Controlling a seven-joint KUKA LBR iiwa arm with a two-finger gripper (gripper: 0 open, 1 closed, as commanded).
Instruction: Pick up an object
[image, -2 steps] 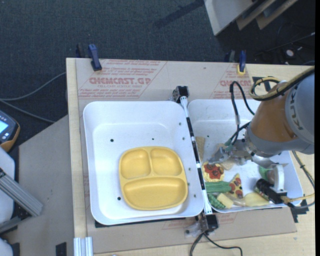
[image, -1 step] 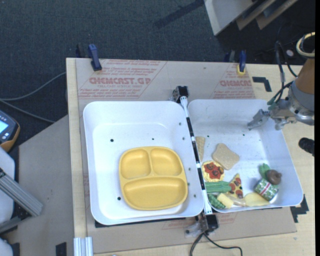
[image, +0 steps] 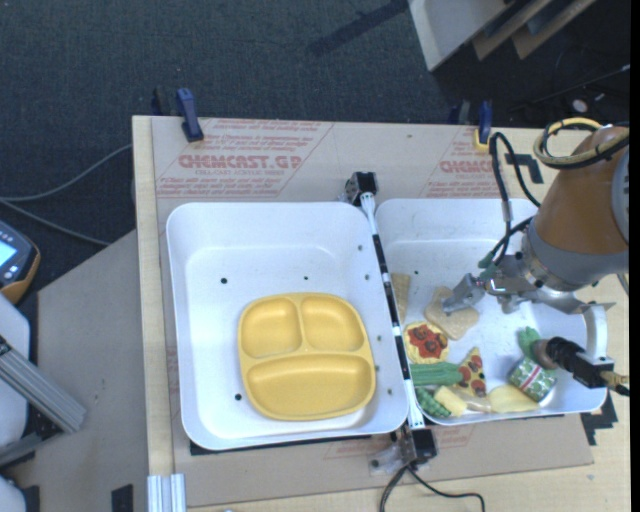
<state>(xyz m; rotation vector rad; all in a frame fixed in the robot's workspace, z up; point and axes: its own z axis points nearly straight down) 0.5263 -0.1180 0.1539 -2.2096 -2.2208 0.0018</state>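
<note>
I see my gripper (image: 462, 297) hovering just above the cracker (image: 455, 322) beside the pizza slice (image: 427, 342), grip unreadable, and crowded toys could make it snag two.

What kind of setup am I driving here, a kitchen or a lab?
Most likely a lab test bench: two white bins clamped onto a protective-papered board, toy food piled in the right one, a yellow divided plate in the left, cables trailing around.
</note>
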